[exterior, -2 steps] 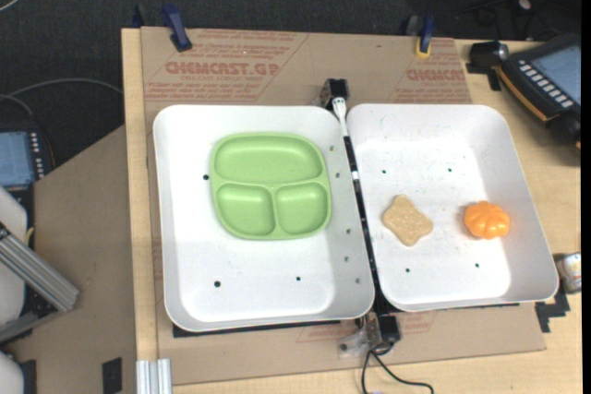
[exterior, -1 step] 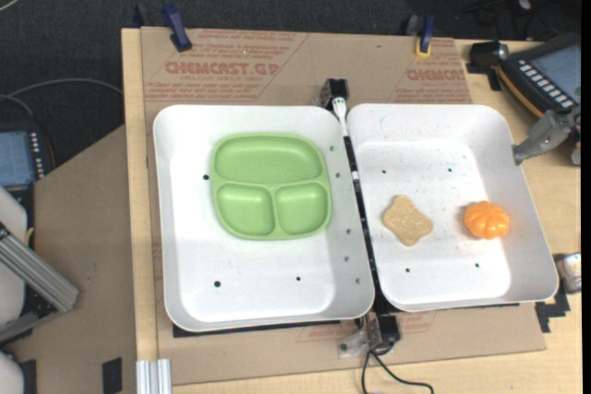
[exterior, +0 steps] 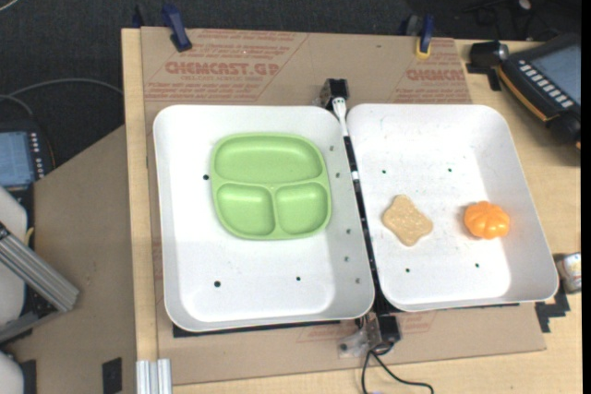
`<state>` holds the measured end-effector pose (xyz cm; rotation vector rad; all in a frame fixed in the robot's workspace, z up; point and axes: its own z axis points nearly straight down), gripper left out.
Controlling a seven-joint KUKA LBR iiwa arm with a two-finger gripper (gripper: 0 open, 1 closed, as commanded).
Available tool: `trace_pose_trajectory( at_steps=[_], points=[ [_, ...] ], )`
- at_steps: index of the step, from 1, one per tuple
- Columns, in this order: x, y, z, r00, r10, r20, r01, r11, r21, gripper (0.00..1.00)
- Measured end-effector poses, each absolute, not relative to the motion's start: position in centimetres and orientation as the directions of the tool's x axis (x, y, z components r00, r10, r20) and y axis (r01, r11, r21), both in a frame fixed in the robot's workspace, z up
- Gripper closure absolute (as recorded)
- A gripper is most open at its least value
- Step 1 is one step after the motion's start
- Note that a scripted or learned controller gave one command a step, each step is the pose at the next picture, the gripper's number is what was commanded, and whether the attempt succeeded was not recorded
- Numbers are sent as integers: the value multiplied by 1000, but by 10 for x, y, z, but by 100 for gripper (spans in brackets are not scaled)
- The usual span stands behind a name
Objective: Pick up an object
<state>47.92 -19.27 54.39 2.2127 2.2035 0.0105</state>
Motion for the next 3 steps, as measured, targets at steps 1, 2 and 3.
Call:
trace_pose_trajectory(
  at_steps=[1, 2, 3],
  points=[
    [480, -105, 494, -8, 1000, 2, 1000, 8, -4, 0],
    [480, -158, 538, 4, 1000, -4, 1000, -4, 8, 0],
    [479, 43, 498, -18, 1000, 3, 1000, 18, -4, 0]
  ],
)
